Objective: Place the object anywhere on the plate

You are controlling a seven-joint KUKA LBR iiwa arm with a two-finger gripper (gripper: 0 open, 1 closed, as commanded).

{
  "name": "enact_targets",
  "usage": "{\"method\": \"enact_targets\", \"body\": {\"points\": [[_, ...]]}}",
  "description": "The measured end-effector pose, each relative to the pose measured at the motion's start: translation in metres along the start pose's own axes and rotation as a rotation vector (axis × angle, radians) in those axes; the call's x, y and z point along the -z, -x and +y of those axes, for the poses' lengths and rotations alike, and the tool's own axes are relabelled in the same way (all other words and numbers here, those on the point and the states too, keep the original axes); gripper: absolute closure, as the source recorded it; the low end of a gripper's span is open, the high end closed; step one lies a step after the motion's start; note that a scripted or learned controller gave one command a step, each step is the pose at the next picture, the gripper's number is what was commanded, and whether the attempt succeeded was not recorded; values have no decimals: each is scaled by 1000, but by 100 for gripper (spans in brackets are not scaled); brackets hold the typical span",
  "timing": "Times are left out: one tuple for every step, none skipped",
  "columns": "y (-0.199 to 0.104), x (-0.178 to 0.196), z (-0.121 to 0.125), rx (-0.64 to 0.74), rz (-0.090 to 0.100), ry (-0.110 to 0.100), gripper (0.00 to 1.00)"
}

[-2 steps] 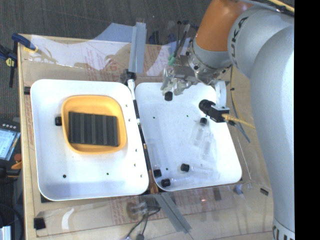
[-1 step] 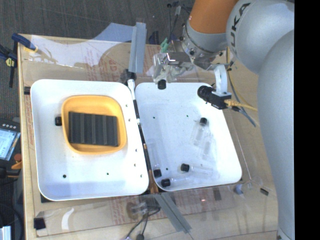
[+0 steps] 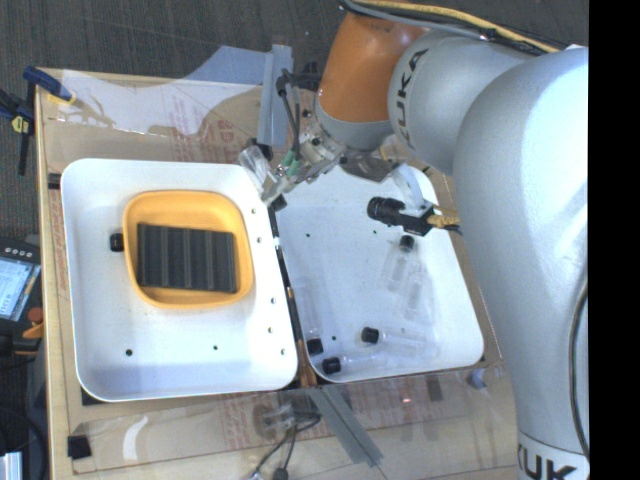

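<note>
The dark ribbed object [image 3: 189, 257] lies flat on the yellow plate [image 3: 183, 206], covering most of the plate's middle, with the yellow rim showing on all its sides. The plate sits in the left white bin [image 3: 100, 353], toward the bin's far half. Just beside the plate's left edge, a small black piece [image 3: 117, 241] lies on the bin floor.

The gripper [image 3: 264, 178] hangs well apart from the dark object, over the far end of the seam where the two bins meet, near the left bin's far right corner. Nothing can be seen in its grasp, and whether the claw is spread or pressed together cannot be told from this angle. Above it, the orange band [image 3: 362, 63] and the grey arm [image 3: 520, 168] fill the right of the view.

In the right white bin [image 3: 340, 268], three small black pieces [image 3: 370, 336] lie near the front edge, two of them close to the front left corner. A faint clear item [image 3: 407, 286] lies toward the bin's right side.
</note>
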State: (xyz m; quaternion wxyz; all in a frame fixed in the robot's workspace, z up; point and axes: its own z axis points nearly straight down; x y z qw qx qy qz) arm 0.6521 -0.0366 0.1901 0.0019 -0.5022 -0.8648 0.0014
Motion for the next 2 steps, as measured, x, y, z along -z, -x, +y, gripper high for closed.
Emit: {"method": "enact_targets", "body": {"points": [[-41, 1, -7, 108, 0, 1, 100], [-40, 1, -7, 108, -1, 1, 0]]}}
